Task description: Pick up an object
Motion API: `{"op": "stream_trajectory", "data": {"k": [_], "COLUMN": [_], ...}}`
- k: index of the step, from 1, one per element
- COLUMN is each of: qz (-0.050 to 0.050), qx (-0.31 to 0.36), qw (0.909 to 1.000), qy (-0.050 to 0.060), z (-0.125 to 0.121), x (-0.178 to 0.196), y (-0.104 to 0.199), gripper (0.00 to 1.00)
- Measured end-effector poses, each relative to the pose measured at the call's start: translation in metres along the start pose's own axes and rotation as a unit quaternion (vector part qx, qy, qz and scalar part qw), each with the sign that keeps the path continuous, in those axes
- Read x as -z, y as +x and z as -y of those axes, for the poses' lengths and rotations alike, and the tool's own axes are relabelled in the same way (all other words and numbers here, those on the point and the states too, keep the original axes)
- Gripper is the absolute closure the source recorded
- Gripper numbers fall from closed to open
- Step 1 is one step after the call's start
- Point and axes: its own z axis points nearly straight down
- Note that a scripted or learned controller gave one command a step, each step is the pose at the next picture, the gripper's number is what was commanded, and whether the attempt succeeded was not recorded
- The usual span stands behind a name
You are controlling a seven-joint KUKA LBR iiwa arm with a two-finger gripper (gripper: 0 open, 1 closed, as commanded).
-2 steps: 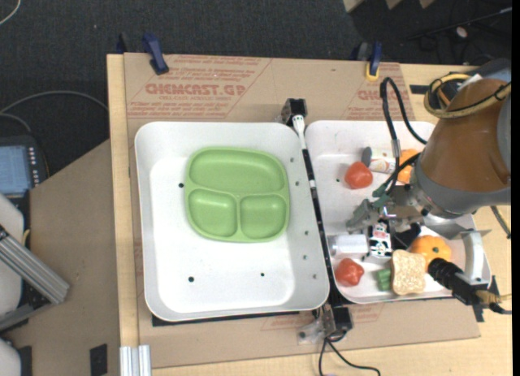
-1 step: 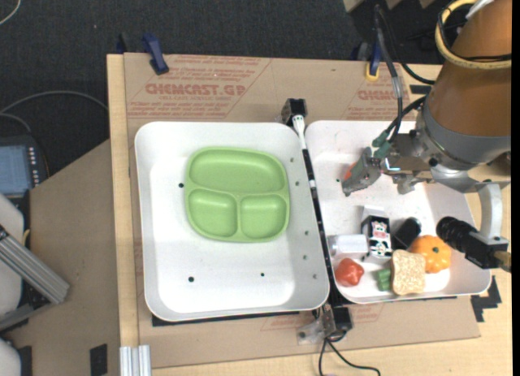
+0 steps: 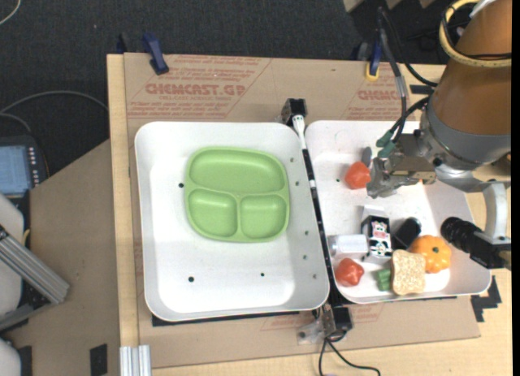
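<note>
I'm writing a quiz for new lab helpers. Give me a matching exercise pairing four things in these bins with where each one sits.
Things:
1. green divided plate
2. slice of toast
3. orange pumpkin
4. red ball

Places:
A. right bin, just left of the end effector
B. left bin, upper middle
C. right bin, near edge, beside the pumpkin
D. right bin, right of the black item

Pairs: 1-B, 2-C, 3-D, 4-A
</note>
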Motion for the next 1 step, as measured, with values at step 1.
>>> {"op": "stream_trajectory", "data": {"k": [1], "qz": [0.000], "qx": [-0.002], "qw": [1.0000], "qy": [0.010], "z": [0.0045], "x": [-0.1439], "y": [-0.0023], "gripper": [1.00]}}
